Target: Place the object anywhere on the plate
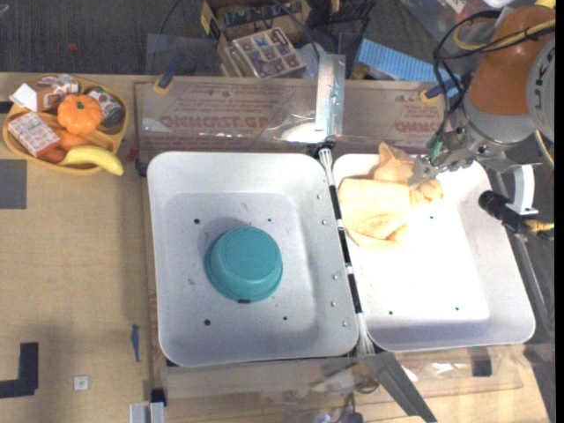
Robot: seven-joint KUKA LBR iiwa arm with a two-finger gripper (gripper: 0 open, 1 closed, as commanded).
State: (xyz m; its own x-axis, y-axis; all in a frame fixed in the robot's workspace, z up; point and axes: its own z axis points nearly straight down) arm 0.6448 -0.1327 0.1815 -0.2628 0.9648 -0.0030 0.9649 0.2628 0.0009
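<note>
Currently pick stage: gripper (429, 167) sits at the upper right edge of the yellow cloth (377, 207) in the right bin (458, 324); grasp state unclear. Teal plate (245, 263) lies left of the cloth, in the left bin (176, 324). Next: secure, lift, carry leftward.

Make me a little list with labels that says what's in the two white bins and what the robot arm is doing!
left bin: holds a teal plate, upside-down looking, near the middle
right bin: holds a pale yellow cloth, crumpled, in the far left corner
arm: reaches in from the right, grey with an orange band
gripper: at the cloth's right edge, touching it
cloth on plate: not yet
beside the bench: a bowl of toy food with a banana and a pumpkin
</note>
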